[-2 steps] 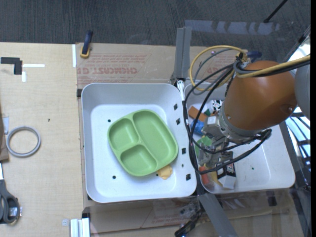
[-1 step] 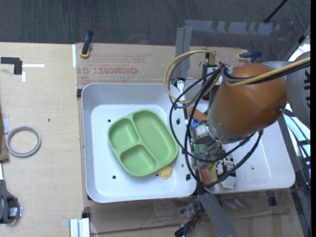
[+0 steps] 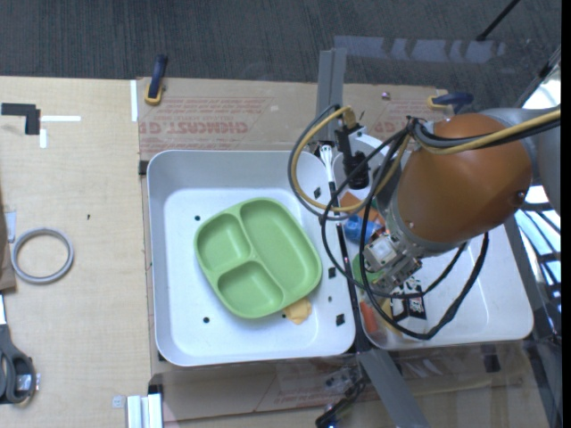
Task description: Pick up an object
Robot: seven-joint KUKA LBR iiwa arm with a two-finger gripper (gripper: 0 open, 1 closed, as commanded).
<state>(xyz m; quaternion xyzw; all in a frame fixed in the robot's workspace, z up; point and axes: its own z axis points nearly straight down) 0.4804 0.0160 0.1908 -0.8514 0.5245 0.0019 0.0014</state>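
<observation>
A green three-compartment plate (image 3: 259, 257) lies in the left bin (image 3: 174, 239). A small yellow object (image 3: 299, 310) peeks out from under its lower right rim. The arm's orange wrist (image 3: 459, 181) and its black cables cover most of the right bin (image 3: 495, 315). The gripper reaches down into that bin's left part and is hidden by the wrist. Bits of blue (image 3: 359, 231), orange (image 3: 350, 201) and green (image 3: 364, 270) objects show beside the cables there.
A roll of grey tape (image 3: 40, 255) lies on the wooden bench at the left, with scissors (image 3: 13, 374) below it. Blue-and-yellow clamps (image 3: 158, 78) hold the cardboard at the back. A metal post (image 3: 332, 87) rises behind the bins.
</observation>
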